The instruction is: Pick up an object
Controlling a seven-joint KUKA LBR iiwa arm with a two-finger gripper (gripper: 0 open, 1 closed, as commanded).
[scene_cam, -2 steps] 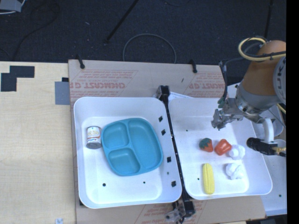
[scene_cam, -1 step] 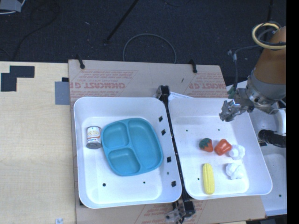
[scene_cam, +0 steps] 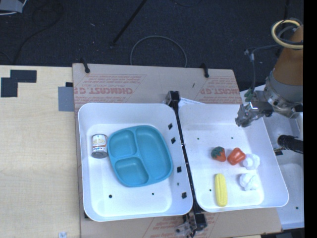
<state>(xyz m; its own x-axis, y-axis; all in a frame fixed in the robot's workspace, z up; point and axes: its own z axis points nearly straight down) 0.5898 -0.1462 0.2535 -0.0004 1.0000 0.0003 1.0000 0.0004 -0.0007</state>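
Lowest in the frame, nearest my camera, lies a yellow corn cob [scene_cam: 221, 189] on the floor of the right bin [scene_cam: 208, 120], its length running up and down the picture. Just right of it sits a crumpled white object [scene_cam: 248, 181], and above those a small dark-topped red vegetable [scene_cam: 218, 153] beside an orange-red pepper [scene_cam: 236, 155], with another white piece [scene_cam: 251, 161] touching the pepper's right side.

The gripper [scene_cam: 244, 117] hangs at the upper right of that bin, near its far rim and well apart from every item. At this size I cannot tell how it is set, and I see nothing in it. As I judge it, the pick is not yet begun: choosing, descending, closing and lifting all remain.

Over in the left bin [scene_cam: 94, 192] a blue divided plate [scene_cam: 138, 155] fills the middle, and a small can [scene_cam: 99, 146] rests at its left edge; the can's label is too small for me to read. Cardboard [scene_cam: 129, 86] under the bins on the counter [scene_cam: 34, 152] carries red print, upside down and mirrored; I cannot read it with confidence.
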